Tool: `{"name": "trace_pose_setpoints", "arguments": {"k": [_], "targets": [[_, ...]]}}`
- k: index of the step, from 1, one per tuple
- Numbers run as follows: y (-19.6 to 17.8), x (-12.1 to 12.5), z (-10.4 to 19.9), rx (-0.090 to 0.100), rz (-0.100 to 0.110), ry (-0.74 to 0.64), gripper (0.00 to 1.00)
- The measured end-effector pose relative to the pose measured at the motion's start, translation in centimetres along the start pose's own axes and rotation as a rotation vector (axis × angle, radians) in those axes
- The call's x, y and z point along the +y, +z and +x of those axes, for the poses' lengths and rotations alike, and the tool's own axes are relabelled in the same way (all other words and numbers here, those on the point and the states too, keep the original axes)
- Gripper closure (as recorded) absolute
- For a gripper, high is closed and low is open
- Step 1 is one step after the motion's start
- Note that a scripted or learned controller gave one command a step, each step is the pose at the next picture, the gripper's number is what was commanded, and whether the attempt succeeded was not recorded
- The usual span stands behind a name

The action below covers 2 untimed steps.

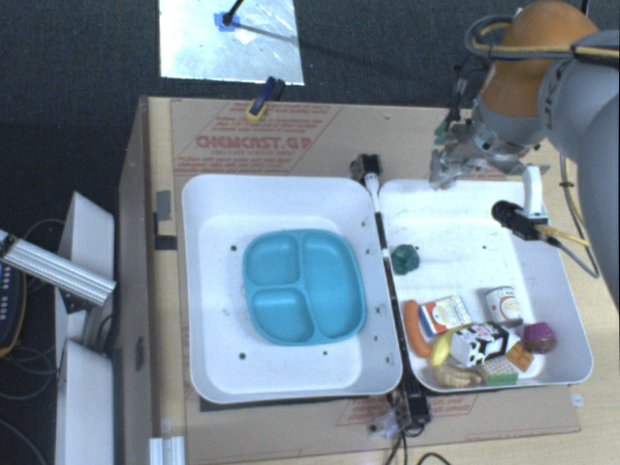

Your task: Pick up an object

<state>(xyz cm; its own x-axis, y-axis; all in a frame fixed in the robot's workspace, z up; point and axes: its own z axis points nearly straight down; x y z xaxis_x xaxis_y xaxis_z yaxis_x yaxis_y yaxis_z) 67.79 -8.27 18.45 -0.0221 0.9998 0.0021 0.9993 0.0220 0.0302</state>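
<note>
One view, looking down at a slant. Up over far edge of right bin [455, 235], near its far left corner: claw [448, 174]. Open or closed, cannot tell. Nothing seen in its grasp.

Likely best target: green lump [404, 257], alone on bare floor by right bin's left wall, about halfway along it. Toward near edge from claw and slightly left of it, clearly apart, not touching. Crowded along near edge: carrot [415, 327], packet [450, 313], can [503, 305], banana [441, 349], and a purple piece [539, 336] toward near right corner, mostly touching or overlapping. Over in left bin [223, 221]: blue tray [303, 286], well apart from claw.

To do it well: open wide before descending, centre over green lump, stay clear of left wall, come straight down. Close only once level with its middle, then lift straight up. Roundish, so probably prone to rolling; grip across widest part. Avoid the crowd at near edge: too easy to snag two things or nudge them.
</note>
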Motion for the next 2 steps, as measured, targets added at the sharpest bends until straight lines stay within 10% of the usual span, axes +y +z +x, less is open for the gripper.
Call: {"name": "trace_pose_setpoints", "arguments": {"k": [2], "targets": [[-2.2, 0.3, 0.1, 0.002, -0.008, -0.004, 1.0]]}}
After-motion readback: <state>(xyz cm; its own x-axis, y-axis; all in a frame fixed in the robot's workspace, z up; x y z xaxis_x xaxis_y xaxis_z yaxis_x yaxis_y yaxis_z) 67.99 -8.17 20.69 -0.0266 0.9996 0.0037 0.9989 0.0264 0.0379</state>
